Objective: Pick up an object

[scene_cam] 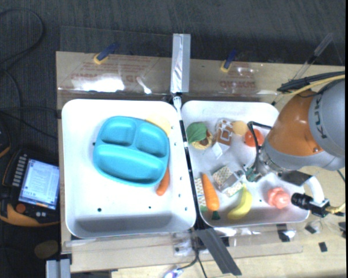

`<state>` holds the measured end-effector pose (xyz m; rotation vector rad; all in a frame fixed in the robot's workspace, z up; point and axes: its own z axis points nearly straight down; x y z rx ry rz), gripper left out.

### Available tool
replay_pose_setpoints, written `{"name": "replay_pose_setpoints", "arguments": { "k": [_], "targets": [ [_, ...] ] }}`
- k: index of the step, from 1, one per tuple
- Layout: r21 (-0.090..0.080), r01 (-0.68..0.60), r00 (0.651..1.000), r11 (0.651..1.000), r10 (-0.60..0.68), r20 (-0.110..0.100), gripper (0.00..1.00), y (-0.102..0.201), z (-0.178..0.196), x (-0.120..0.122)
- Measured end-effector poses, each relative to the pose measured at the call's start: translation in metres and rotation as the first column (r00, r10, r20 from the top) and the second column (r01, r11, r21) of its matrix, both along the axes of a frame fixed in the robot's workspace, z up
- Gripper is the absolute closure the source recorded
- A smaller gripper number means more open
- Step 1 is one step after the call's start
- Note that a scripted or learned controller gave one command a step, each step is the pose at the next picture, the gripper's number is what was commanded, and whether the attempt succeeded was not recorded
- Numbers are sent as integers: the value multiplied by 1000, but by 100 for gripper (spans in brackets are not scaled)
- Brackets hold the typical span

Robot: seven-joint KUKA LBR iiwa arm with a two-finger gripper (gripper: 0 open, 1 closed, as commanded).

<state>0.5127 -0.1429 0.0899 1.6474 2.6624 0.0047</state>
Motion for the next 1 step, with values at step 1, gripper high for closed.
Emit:
{"name": "replay_pose_setpoints", "arguments": {
  "k": [1],
  "targets": [
    [-4,-2,1000,1000,2,4,0,16,0,3]
  ]
}}
